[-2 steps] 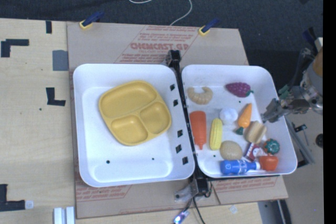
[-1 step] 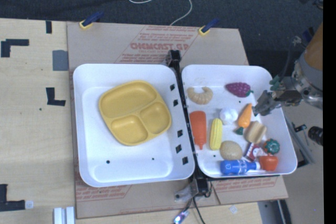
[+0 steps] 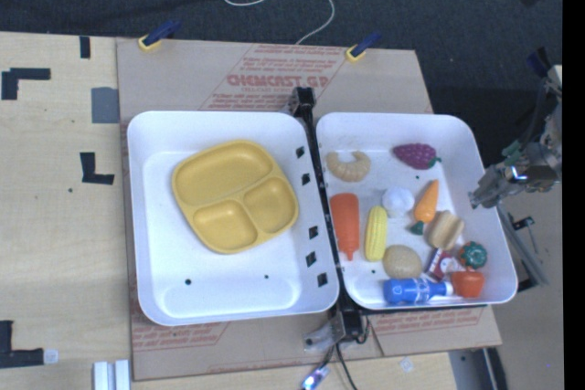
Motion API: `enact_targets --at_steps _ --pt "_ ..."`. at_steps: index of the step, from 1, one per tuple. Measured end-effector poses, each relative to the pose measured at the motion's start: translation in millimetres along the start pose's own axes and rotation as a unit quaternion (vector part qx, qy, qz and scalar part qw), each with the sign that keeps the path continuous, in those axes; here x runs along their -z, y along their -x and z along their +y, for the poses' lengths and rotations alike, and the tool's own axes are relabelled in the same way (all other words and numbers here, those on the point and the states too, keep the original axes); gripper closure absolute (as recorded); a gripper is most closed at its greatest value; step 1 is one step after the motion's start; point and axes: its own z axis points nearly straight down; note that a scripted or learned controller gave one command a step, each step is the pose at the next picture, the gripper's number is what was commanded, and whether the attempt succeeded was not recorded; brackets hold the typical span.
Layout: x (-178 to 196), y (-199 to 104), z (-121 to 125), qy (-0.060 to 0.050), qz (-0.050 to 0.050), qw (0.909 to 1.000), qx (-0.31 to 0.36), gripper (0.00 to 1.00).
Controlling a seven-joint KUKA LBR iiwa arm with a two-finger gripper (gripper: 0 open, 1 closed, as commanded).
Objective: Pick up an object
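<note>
From the camera above the bench, the gripper (image 3: pixel 498 183) sits at the right rim of the right bin (image 3: pixel 457 125), outside the pile of toy food and above nothing in particular. It is small and partly lost against the dark floor, so I cannot tell how it is set, and nothing shows in its grasp.

The things it might take are all crowded in that right bin: a carrot (image 3: pixel 345 224) beside a corn cob (image 3: pixel 376 233), a potato (image 3: pixel 401 261) below them, a blue bottle (image 3: pixel 416 290) along the near wall, a bunch of grapes (image 3: pixel 416 154) toward the far side, a croissant (image 3: pixel 348 164) near the divider. The left bin (image 3: pixel 146 224) holds a yellow divided plate (image 3: pixel 235 195).

The trouble I expect is the crowding. The pieces in the near right corner touch or overlap, so a descent there could land on two at once, wedge one against the wall, or nudge a round piece away. The potato and grapes look likely to roll or slip. The carrot and corn lie close together, leaving little room between them.
</note>
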Motion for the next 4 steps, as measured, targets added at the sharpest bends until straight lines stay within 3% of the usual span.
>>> enact_targets --at_steps 1,2,3,4 --pt "-55.5 40.3 0.5 -0.001 0.001 1.0000 0.001 1.00" --pt "-22.5 -30.1 1.5 0.002 0.002 1.0000 0.006 1.00" --pt "31.0 -77.1 1.3 0.003 0.001 1.0000 0.006 1.00" --pt "22.0 -4.4 0.0 0.001 0.000 1.0000 -0.001 1.00"
